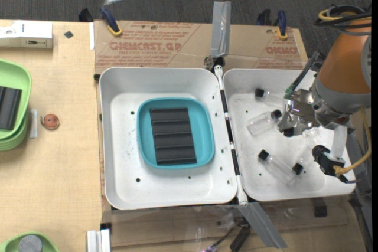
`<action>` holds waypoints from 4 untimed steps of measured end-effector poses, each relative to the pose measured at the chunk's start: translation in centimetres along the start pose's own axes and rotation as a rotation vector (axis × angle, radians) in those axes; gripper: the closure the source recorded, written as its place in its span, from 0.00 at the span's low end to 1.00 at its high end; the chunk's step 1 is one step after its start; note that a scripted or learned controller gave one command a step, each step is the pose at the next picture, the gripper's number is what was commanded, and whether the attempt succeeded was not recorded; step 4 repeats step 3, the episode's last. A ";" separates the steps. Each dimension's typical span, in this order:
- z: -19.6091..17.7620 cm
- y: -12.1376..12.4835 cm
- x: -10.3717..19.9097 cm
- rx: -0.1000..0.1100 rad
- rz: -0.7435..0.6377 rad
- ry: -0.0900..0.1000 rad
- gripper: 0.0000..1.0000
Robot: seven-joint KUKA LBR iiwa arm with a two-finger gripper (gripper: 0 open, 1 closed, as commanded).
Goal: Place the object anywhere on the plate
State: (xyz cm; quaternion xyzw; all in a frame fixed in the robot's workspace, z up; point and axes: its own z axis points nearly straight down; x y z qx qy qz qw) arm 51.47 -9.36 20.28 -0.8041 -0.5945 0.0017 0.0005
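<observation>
vial [260,124] lengthwise left-right, cap toward tool [287,125]

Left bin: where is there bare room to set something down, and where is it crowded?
In the left bin, bare white floor rings the teal plate, widest along the near wall. The plate's centre carries a black ribbed block. The right bin is crowded with clear vials and the tool.

Bright, even light; sharp focus.
</observation>
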 end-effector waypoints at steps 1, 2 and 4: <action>1.2 -1.7 5.3 0.001 -0.290 0.001 1.00; 1.3 -1.3 13.4 0.000 -0.370 -0.001 1.00; 1.2 -1.3 13.4 -0.001 -0.369 -0.001 0.00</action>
